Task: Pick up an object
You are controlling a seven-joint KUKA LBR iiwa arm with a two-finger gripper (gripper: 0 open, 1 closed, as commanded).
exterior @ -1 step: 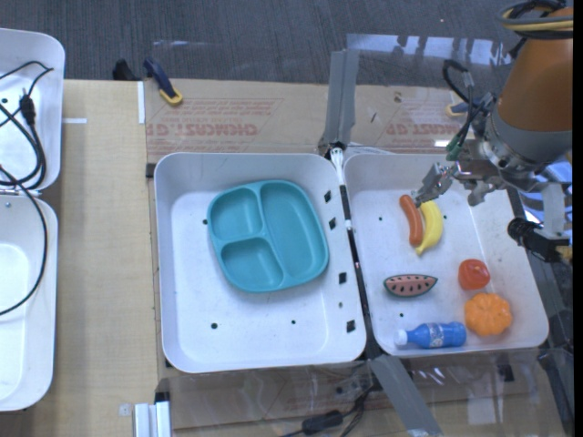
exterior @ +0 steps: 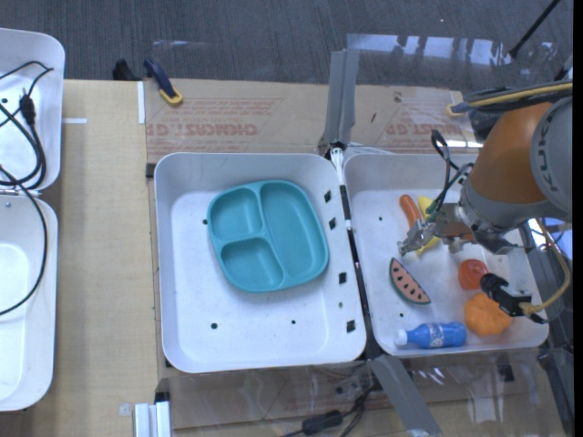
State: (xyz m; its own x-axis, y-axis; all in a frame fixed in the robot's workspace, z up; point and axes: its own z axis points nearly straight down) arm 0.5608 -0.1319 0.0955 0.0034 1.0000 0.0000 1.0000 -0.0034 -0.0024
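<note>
The gripper (exterior: 421,241) hangs low over the right bin (exterior: 383,321), its metal fingertips (exterior: 414,244) pointing left and slightly toward the near side. The two tips look parted by a narrow gap with nothing visible between them, though at this size the gap is hard to make out with certainty. Just behind the fingers, an orange carrot (exterior: 410,209) lies on the bin floor on the far side, with a small yellow piece (exterior: 425,207) beside it. On the near side of the tips, a little apart from them, rests a watermelon slice (exterior: 408,281), its red face up and green rind toward the left.

The arm (exterior: 510,167) comes in from the right, its orange band bulking above the wrist and the grey wrist bent down and leftward into the bin. Beneath the wrist sit a red round object (exterior: 472,272) and an orange fruit (exterior: 486,317), with a black cable clip crossing just above the fruit. A blue bottle with a white cap (exterior: 433,336) lies on its side along the near wall.

In the left bin (exterior: 182,326), a teal divided plate (exterior: 267,235) sits flat, well apart from the gripper.
</note>
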